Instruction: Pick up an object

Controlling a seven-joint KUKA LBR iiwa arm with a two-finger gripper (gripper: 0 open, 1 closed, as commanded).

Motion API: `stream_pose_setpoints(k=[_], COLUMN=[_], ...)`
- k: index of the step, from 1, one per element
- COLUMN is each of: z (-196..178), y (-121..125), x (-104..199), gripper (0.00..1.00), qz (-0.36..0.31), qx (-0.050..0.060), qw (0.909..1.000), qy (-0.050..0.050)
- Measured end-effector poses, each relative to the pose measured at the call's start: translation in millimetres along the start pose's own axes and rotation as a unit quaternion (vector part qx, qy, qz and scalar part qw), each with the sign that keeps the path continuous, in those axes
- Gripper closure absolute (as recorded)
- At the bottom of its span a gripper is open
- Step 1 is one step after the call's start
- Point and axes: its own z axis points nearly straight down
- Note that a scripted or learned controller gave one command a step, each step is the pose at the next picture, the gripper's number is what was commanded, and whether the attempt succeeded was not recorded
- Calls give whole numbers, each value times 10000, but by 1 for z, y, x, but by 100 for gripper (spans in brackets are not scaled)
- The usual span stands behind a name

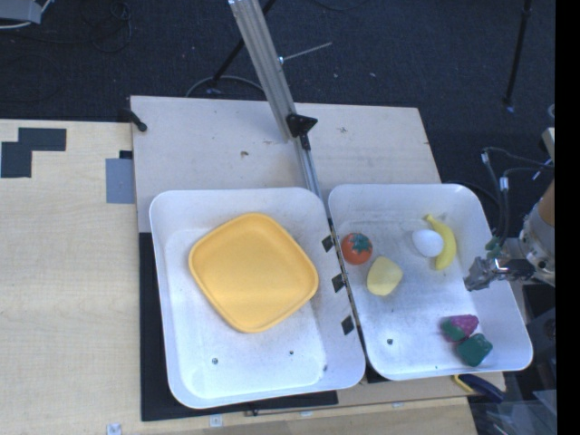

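The grey metal two-finger gripper (480, 275) hung over the right rim of the right shallow white bin (399, 356), at about 3 o'clock. How far it was open, I cannot tell. The small white egg-shaped object (427, 242) lay at its 10 o'clock, touching the yellow plastic banana (443, 240).

The tabletop (227, 143) was a pale board, with a light wooden surface (63, 288) adjoining it on the left. Two shallow white bins rested directly on it, side by side and touching along their inner edges. The left bin (181, 352) sat nearer the front-left. The right bin (408, 356) sat toward the right edge. A slanted aluminium rail (267, 71) rose from the tabletop behind the bins.
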Motion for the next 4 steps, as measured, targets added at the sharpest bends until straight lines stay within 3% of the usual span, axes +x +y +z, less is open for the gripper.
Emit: stream_pose_setpoints(k=[1,4], z=[-54,-65], y=[-9,-19], x=[2,162], gripper=[100,100], qz=[0,-21], qx=[-5,15], qw=[10000,10000], qy=[-1,9])
